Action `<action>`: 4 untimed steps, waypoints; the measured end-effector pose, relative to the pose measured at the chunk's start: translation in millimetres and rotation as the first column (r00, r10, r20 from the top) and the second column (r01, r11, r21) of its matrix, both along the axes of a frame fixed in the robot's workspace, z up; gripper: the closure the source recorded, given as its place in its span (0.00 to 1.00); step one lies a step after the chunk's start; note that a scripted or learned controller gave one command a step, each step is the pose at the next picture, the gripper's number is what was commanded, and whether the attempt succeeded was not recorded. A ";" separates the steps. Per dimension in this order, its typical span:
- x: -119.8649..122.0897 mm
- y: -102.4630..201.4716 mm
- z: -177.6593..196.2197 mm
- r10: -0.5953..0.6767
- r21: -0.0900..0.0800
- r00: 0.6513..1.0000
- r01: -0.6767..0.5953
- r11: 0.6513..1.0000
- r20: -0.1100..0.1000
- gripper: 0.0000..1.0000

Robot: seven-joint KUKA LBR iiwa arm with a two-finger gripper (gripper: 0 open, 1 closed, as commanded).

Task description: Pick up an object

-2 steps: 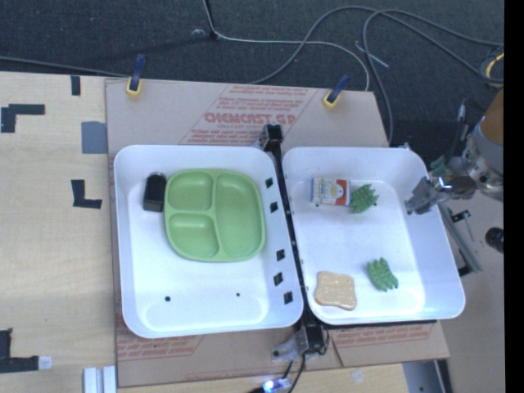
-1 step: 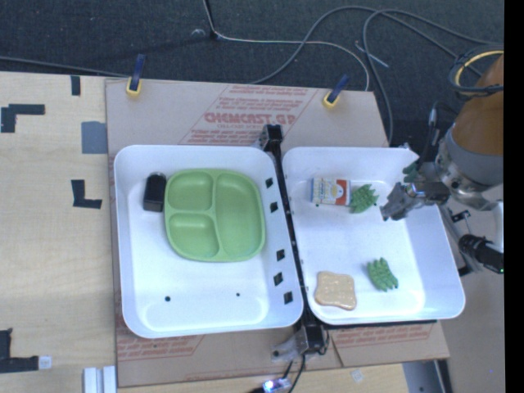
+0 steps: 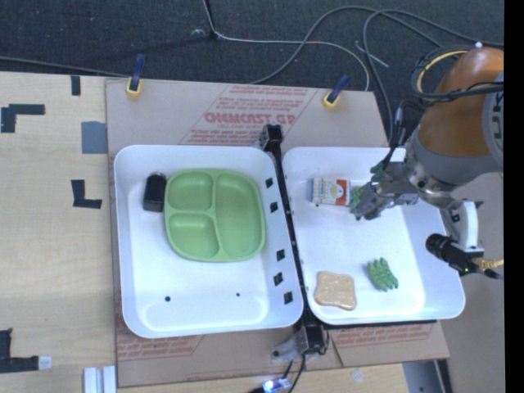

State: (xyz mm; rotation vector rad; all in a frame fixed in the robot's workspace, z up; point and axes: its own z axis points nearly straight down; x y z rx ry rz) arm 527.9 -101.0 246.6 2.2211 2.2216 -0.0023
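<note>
**Ana:** Dark carpet (image 3: 98, 23) runs across the top of the frame, with cables (image 3: 327, 31) trailing over it. Below that sits the pale wooden counter (image 3: 49, 285), and on it a cardboard sheet (image 3: 237, 109) pinned by two clamps with yellow tips, one at the upper left (image 3: 135, 83) and one at the upper middle (image 3: 334, 97).

**Ben:** And the bins?

**Ana:** Two shallow white ones side by side. The left bin (image 3: 196, 313) holds a green divided plate (image 3: 215, 215) in its upper half, and a small black block (image 3: 154, 192) lies just beside the plate's left edge.

**Ben:** What is in the right bin (image 3: 426, 305)?

**Ana:** Three things, any of which could be picked. A small carton (image 3: 327, 191) with white, red and blue print lies near the top, left of centre. A slice of toast (image 3: 336, 290) lies at the lower left, near the front wall. A green leafy piece (image 3: 381, 274), like broccoli, lies to the right of the toast, a little apart from it.

**Ben:** Where is the arm?

**Ana:** It comes in from the right of the frame, grey with its orange band (image 3: 463, 97) at the upper right. The hand (image 3: 366, 203) hangs over the upper part of the right bin, just beside the carton's right end.

**Ben:** Wide, narrow, holding something?

**Ana:** I cannot tell; it is dark and blurred, and nothing shows clearly in it.
</note>
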 end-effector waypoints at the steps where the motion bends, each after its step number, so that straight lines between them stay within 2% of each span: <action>1: 3.6 40.8 -5.2 0.000 0.000 1.000 0.000 1.000 0.000 1.00; 2: -1.7 93.6 -19.0 0.002 0.000 1.000 -0.002 1.000 -0.001 1.00; 4: 2.8 186.8 -32.2 0.000 0.000 1.000 0.000 1.000 -0.002 1.00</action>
